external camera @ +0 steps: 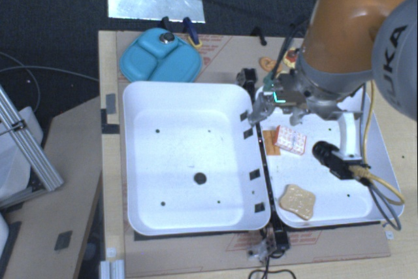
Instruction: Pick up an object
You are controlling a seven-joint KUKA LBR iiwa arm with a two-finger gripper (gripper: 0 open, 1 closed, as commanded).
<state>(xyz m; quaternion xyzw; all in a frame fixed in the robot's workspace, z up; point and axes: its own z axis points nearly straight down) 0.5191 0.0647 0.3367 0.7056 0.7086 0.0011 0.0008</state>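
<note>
Gripper [264, 104] over upper-left corner of right white bin [339, 204], mid-right of frame; its state: cannot tell. Pink-and-white patterned flat packet [291, 140] just below it; tan biscuit-shaped piece [297, 201] lower still.

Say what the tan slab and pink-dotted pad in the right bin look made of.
Tan slab: probably foam or sponge, matte, mottled like toast. Pink-dotted pad: perhaps printed card or plastic, flat, rows of pink spots; too small to tell.
</note>
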